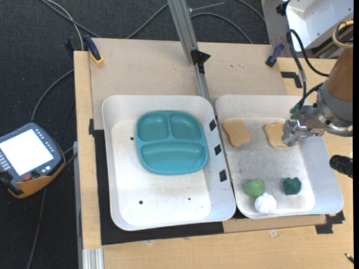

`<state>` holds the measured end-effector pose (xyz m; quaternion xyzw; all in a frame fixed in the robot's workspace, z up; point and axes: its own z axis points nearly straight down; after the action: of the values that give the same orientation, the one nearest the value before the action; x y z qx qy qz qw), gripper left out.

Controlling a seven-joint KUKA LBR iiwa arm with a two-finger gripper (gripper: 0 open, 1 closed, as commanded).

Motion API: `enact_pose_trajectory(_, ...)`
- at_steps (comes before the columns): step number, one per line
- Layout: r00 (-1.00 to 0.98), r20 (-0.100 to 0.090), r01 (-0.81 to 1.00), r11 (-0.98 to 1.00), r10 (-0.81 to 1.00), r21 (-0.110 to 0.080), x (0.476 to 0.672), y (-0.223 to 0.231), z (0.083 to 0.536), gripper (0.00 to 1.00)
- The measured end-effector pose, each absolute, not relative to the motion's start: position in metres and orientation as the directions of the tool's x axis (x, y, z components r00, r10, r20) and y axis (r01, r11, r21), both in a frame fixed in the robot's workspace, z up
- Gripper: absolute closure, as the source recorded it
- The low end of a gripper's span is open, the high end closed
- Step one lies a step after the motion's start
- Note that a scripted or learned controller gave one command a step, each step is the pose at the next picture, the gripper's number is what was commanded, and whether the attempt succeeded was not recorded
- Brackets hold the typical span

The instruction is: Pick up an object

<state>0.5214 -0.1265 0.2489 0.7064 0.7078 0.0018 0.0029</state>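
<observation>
While the arm reaches in from the right, you can see its claw [294,132] low over the right bin [322,167], close to that bin's far right corner. It is right beside a small tan piece [274,134] that looks like toast, and may be touching it. You cannot tell if the claw is open or closed from this view, and you cannot see anything held in it.

So the pick is not done yet, as far as you can see. Nothing is lifted up. All the things lie on the bin floor.

A second tan piece [236,133] sits near the far left corner of the right bin. Along the near edge are a green ball [254,187], a white ball [265,203] touching it, and a dark green lump [291,185] a bit to the right of them.

The left bin [120,206] holds a blue tray [170,141] with three parts in it.

My guess is the toast piece by the claw is the one it is going for. What is left: close on it, then lift it up off the bin.
</observation>
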Motion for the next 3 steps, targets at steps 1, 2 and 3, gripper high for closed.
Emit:
enact_pose_trajectory(1,-0.006,0.003,1.000,0.006,1.000,-0.002,0.532,-0.077,0.236,1.00)
enact_pose_trajectory(2,-0.006,0.002,1.000,0.006,1.000,0.001,0.541,-0.032,0.239,1.00)
enact_pose_trajectory(3,-0.007,0.003,1.000,0.007,1.000,-0.003,0.547,0.020,0.225,1.00)
